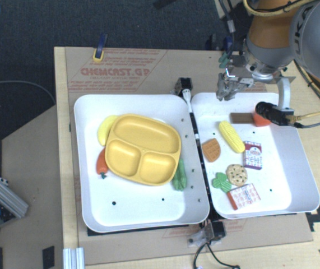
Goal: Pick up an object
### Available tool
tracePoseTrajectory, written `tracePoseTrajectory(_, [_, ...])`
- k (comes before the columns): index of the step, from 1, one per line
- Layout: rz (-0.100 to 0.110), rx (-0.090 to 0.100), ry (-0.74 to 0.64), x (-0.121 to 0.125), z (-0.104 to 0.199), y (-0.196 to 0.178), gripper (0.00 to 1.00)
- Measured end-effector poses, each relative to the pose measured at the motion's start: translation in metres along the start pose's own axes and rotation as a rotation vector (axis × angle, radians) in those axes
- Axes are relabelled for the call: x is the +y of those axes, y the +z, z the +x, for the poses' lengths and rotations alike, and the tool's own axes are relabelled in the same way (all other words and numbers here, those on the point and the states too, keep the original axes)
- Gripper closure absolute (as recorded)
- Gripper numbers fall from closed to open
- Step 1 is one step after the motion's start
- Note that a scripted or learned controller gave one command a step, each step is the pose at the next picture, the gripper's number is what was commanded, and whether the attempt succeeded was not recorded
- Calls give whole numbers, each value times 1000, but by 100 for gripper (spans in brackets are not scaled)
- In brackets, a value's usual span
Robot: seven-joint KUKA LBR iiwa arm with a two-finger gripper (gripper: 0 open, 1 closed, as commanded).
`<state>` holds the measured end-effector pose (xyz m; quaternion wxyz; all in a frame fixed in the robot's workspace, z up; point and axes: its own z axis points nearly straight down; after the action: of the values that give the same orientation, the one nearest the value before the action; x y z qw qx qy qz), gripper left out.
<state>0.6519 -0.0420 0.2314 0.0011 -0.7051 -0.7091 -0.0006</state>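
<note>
End effector (227,92) above right bin (300,167); corn (231,137) just below-right.

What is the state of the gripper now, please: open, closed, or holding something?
Gripper: cannot be told; it hangs above the far edge of the right bin, with no object seen in it.

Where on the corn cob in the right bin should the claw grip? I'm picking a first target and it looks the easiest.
Grip the corn cob at its middle, coming straight down, fingers closing across its narrow width. It lies flat and slanted, top-left to bottom-right, so turn the claw to match. Bare floor lies upper right; the brown cracker and small red-and-white packet sit close by, probably leaving room.
</note>
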Motion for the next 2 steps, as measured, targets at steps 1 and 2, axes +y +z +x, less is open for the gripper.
tracePoseTrajectory(1, [3,-1,1,-18,48,11,100])
tracePoseTrajectory(2, [2,-2,2,-16,80,16,100])
